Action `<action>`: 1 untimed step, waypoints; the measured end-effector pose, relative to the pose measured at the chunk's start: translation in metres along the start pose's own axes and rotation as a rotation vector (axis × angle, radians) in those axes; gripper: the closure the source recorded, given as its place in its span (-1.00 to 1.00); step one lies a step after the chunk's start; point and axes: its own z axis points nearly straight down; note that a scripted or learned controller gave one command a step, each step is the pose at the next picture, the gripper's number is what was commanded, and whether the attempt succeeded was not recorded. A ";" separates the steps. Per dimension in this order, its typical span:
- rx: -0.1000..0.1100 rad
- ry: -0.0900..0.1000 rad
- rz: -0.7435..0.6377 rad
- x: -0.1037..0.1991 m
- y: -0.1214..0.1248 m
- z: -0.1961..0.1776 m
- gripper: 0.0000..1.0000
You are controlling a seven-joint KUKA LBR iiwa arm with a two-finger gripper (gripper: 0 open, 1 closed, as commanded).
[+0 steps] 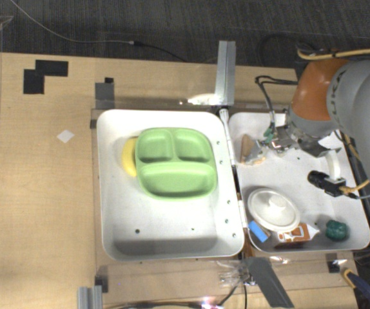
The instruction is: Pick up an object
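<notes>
Hovering hand (267, 141) seemingly touching brown object (247, 148) beside it

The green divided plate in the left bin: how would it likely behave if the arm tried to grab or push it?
The green divided plate looks like moulded plastic, so probably stiff and light. It is wide and shallow, so a grip would likely need its rim; a push would more likely slide it across the left bin than tip it. One edge seems to rest on a yellow object, so it may rock.

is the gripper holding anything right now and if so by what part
It cannot be told. The gripper is low in the right bin beside a small brown object, but the view is too small to show a hold.
</notes>
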 end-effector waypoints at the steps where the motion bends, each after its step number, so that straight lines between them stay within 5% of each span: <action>1: -0.016 -0.006 -0.003 -0.002 0.041 -0.006 -1.00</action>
